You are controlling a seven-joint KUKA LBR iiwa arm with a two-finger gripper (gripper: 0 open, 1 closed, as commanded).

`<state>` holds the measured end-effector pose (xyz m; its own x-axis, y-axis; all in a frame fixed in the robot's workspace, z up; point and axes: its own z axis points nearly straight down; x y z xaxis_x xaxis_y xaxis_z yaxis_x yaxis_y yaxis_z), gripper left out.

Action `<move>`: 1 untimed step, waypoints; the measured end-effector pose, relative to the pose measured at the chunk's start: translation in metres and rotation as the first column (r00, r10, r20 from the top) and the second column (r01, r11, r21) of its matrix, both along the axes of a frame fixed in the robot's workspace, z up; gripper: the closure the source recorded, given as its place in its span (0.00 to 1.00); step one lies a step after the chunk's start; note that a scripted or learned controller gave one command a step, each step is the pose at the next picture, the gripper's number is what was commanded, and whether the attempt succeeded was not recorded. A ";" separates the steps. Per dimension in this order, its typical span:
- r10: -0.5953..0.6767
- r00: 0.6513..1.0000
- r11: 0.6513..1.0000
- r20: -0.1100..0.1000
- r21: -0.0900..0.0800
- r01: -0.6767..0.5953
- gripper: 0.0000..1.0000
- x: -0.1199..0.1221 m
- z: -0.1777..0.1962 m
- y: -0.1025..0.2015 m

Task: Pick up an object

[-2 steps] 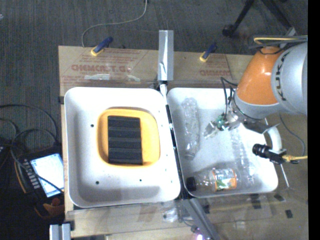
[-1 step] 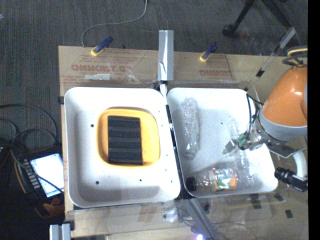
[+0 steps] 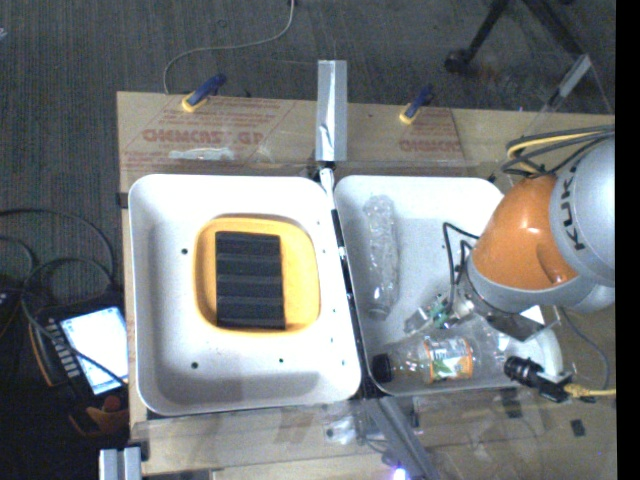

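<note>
My arm reaches in from the right over the right bin [image 3: 420, 190], and its orange band [image 3: 525, 243] covers much of that bin's right half. The gripper [image 3: 443, 313] points down near the bin's lower middle, mostly hidden under the wrist. Just below it lies a clear plastic bottle with an orange label and a black cap [image 3: 432, 360], on its side along the bin's front wall. A second clear, crumpled bottle [image 3: 380, 255] lies lengthwise at the bin's left side. The left bin [image 3: 150, 298] holds a yellow block with a black ridged top [image 3: 255, 276].
Two blue-and-yellow clamps [image 3: 203, 92] [image 3: 416, 105] sit at the bench's back edge. A metal divider strip [image 3: 331, 118] stands between the bins at the back. Cables [image 3: 548, 146] trail from the arm at the right. A tablet [image 3: 92, 343] lies on the floor at the left.
</note>
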<state>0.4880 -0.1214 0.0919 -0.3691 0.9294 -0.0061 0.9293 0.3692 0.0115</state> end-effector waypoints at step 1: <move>-0.117 0.993 0.993 -0.014 0.000 0.117 0.00 0.015 0.062 -0.039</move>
